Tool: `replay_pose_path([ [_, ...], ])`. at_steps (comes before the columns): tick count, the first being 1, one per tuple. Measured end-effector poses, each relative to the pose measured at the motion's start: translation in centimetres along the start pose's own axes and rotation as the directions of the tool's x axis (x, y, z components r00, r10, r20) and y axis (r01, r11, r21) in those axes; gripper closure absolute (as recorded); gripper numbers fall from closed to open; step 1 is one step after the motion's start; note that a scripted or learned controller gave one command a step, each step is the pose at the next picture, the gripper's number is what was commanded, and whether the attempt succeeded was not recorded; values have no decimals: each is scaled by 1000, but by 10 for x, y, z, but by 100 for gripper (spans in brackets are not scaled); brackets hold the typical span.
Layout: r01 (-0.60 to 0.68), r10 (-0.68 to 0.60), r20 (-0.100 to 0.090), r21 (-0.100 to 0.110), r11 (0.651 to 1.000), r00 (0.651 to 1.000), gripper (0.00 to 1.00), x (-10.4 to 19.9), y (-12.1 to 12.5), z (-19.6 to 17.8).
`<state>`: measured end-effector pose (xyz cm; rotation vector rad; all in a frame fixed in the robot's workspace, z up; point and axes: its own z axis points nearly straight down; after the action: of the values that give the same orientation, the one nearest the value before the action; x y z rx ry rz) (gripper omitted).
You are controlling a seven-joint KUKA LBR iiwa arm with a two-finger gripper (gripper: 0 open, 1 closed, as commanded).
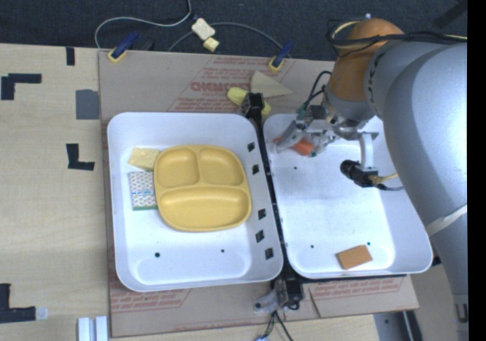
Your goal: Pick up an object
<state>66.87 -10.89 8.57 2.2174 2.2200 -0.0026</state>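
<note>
A brown flat block is seen lying near the front edge of the right bin. In the left bin, a yellow divided tray is placed, with a patterned packet and a pale yellow piece touching its left side. Farther back in the right bin, the end effector is lowered over a small orange object; whether that object is clamped, or how the end effector stands, cannot be told.
</note>
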Motion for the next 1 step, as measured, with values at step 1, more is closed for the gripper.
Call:
replay_pose_path([
  [1, -1, 1, -3, -1, 1000, 1000, 0, -21, 0, 0],
])
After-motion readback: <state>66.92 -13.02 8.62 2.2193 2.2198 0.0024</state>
